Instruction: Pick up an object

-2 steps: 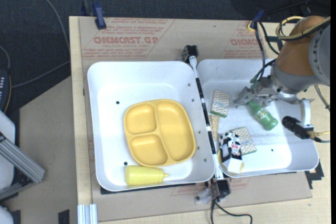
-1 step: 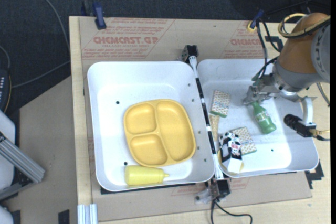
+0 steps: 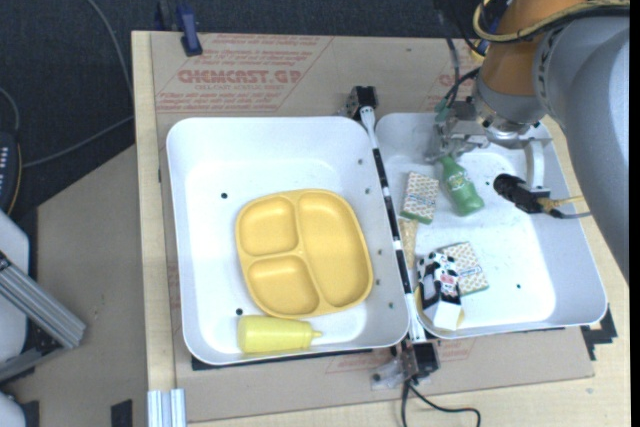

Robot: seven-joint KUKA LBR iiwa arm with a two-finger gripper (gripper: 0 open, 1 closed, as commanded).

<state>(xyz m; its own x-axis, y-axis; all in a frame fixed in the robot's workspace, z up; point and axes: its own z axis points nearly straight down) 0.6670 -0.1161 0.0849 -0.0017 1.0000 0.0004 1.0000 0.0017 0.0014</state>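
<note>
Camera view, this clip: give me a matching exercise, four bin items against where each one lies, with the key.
Things:
1. yellow divided plate
2. yellow mustard bottle
3. green bottle
4. black-and-white cow-print carton

Places:
A. right bin, far end, under the gripper
B. left bin, middle
C. right bin, near end
D. left bin, near edge, lying on its side

Pairs: 1-B, 2-D, 3-A, 4-C

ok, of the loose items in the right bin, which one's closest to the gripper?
The green bottle. It lies right under the gripper, its cap end up against it. The patterned packet sits further left, and the black-and-white cow-print box is down at the near end.
</note>
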